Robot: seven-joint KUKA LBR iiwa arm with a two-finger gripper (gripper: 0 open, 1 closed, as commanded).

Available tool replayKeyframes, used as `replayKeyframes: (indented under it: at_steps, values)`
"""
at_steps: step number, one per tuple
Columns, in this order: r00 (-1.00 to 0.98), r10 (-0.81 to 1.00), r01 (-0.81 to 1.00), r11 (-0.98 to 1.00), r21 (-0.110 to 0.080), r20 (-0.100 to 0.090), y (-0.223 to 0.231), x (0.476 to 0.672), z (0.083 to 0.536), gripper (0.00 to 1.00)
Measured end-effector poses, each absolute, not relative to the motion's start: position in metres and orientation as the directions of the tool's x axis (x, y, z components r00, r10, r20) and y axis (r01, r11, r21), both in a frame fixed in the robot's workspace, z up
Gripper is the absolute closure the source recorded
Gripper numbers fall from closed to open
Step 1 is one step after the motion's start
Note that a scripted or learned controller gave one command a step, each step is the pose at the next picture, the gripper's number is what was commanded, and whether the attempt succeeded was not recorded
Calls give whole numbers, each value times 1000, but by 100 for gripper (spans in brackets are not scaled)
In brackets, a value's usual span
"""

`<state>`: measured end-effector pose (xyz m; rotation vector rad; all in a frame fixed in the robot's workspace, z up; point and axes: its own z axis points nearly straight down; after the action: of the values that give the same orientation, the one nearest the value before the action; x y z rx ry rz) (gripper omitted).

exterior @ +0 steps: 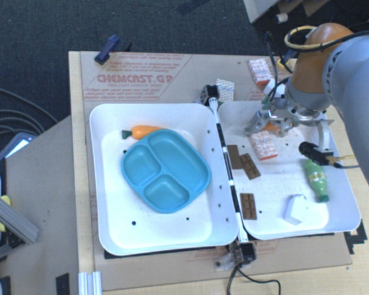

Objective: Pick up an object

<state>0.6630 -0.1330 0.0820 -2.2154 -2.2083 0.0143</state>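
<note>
Down at the near end of your right bin you've got a brown bar and a white block. Green bottle lies flat, long axis running near to far, dark cap end pointing away from you. Gripper sits low over the far part of that bin, just above a red-and-white packet and touching an orange bit. Can't tell how the jaws stand. Left bin has a blue tray and a carrot.

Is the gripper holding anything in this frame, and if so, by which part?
Cannot be told. The gripper is low in the right bin, right above a small red-and-white packet, but nothing is visibly between its fingers.
</note>
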Motion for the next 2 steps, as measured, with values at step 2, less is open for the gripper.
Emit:
replayKeyframes:
  at_steps: [2]
  values:
    - [-1,1000,1000,1,-3,1,-101,666,85,0]
